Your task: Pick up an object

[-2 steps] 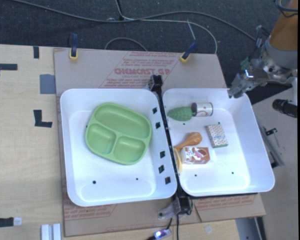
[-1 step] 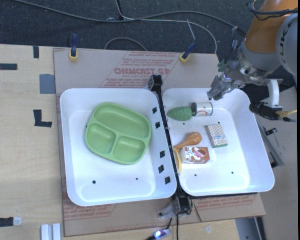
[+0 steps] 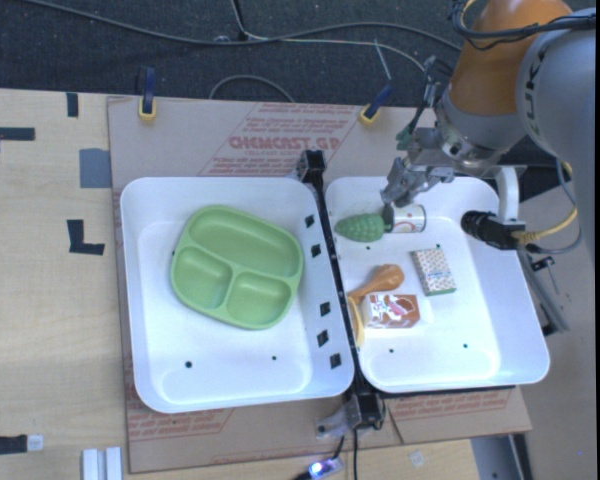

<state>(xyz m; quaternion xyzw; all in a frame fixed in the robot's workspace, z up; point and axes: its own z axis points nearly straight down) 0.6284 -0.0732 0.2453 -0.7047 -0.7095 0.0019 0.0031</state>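
My gripper (image 3: pixel 393 206) hangs over the back of the right bin (image 3: pixel 500 358), its tip just above a small white can with a red band (image 3: pixel 411 219). A green knobbly toy (image 3: pixel 361 229) lies directly left of the can, close to the divider. Further forward sit a patterned small box (image 3: pixel 433 271), an orange spoon-shaped piece (image 3: pixel 378 280) and a red-and-white snack packet (image 3: pixel 389 311). Nothing shows between the gripper's tips from this angle.
A green divided plate (image 3: pixel 237 266) lies in the left bin (image 3: pixel 150 368). A black divider strip (image 3: pixel 325 268) runs between the bins. The arm's body and orange band (image 3: pixel 500 43) overhang the right bin's back right corner. Cables cross the dark floor behind the bench.
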